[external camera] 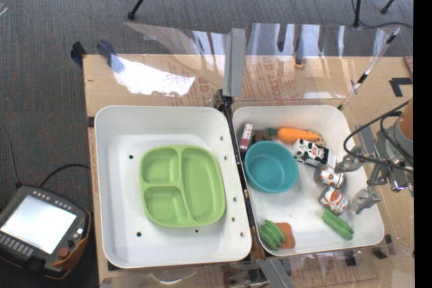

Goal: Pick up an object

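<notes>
Mostly plastic — round teal bowl (271, 168), divided green plate (181, 185), glossy white bins (108, 145).

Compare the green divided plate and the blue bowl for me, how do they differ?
The green divided plate lies in the left bin; the blue bowl sits in the right bin. The plate is flat, roughly rectangular and split into three compartments; the bowl is round, deeper and undivided. The plate looks wider than the bowl. The plate lies alone; the bowl has small items around it. Both sit upright with nothing in them.
</notes>
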Available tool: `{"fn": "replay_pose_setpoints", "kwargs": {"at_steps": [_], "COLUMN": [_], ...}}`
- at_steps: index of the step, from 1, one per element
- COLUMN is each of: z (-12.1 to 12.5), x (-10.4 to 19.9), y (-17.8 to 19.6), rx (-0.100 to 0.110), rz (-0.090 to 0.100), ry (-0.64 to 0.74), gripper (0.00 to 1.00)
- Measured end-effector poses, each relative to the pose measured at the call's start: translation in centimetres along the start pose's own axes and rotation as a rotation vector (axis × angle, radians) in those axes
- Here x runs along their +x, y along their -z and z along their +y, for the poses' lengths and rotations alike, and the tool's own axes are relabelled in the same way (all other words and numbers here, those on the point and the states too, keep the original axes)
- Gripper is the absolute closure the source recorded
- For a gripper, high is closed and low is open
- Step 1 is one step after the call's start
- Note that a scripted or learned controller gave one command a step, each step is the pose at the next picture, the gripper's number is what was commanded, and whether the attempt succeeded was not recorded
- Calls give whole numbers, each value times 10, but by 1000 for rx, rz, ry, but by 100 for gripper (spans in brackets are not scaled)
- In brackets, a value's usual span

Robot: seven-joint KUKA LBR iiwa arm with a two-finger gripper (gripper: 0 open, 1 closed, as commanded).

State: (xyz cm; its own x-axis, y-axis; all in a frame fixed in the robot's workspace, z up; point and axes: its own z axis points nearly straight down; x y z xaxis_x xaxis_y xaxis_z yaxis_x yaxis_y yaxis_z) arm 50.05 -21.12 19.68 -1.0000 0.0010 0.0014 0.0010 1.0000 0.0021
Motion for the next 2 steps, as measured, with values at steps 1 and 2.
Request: {"fn": "replay_pose_setpoints", "kwargs": {"at_steps": [1,2], "z": [35,50], "x": [-85,-141], "y": [-86,-105], "rx": [4,6], "rz": [-9,10], "ry": [34,-47], "gripper": [0,0]}}
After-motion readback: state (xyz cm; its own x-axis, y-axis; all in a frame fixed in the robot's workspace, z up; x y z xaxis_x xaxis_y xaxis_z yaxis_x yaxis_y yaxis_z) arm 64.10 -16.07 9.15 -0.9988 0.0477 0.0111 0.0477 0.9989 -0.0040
